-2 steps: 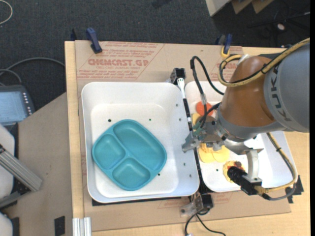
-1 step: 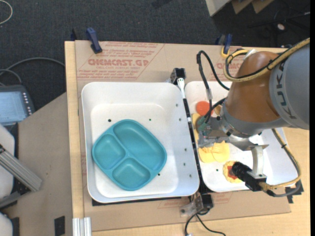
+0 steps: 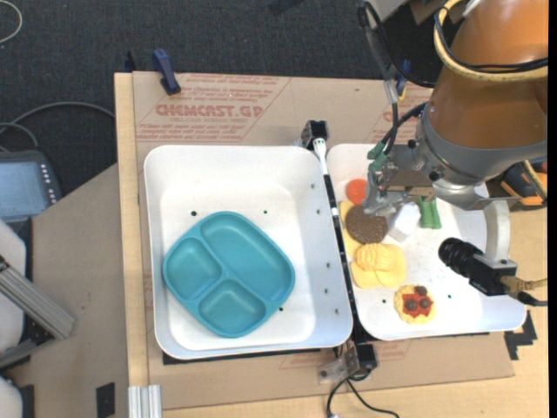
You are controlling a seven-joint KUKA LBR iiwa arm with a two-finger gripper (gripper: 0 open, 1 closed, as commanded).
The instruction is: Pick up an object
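The gripper [image 3: 379, 205] sits low over the brown disc [image 3: 367, 227] in the right bin [image 3: 466, 310]; its opening cannot be told; best centre squarely, clear of the yellow toy [image 3: 377, 266] just nearer.

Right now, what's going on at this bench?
The arm reaches into the right bin, with its gripper low over a brown disc. Around it lie an orange piece, a yellow lump, a green piece and a small red-spotted round. The left bin holds a teal tray. Whether anything is grasped yet is unclear.
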